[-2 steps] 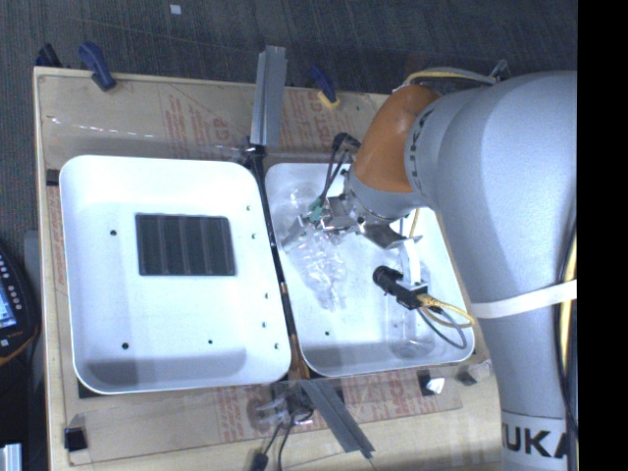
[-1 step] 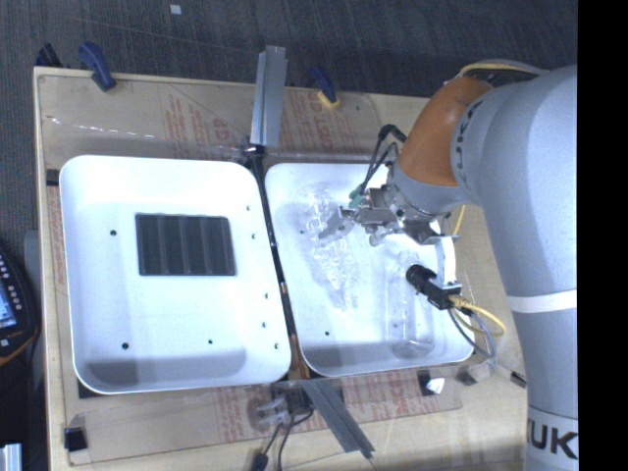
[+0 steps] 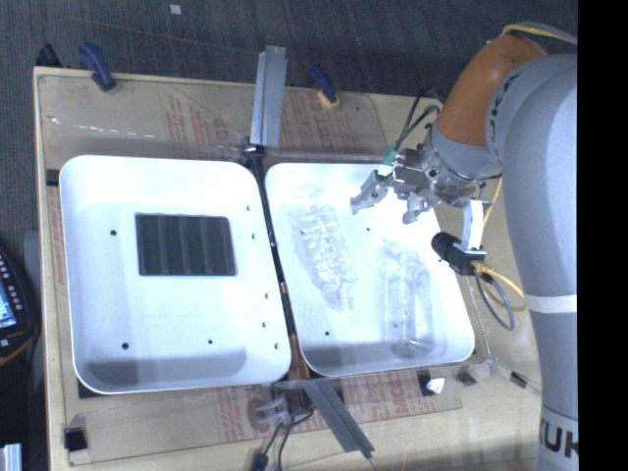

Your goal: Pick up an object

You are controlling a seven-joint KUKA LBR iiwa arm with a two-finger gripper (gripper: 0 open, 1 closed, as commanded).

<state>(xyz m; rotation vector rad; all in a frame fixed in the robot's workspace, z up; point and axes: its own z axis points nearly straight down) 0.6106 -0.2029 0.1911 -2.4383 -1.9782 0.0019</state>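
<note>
Far to the gripper's left, the left shallow white bin held a dark ribbed rectangular panel, flat and stiff-looking; likely too wide and low to pinch.

Nearer, just below and left of the fingers, a crinkled clear plastic wrapper or bag lay in the right white bin. Judged light, soft and slippery; would crumple, so best pinched at a raised fold near its middle.

The two-finger gripper hovered over the bin's upper part, fingers spread apart, nothing between them.

Below it and slightly right, a clear plastic bottle lay on its side. Judged light, smooth, apt to roll; grasp across the body.
</note>
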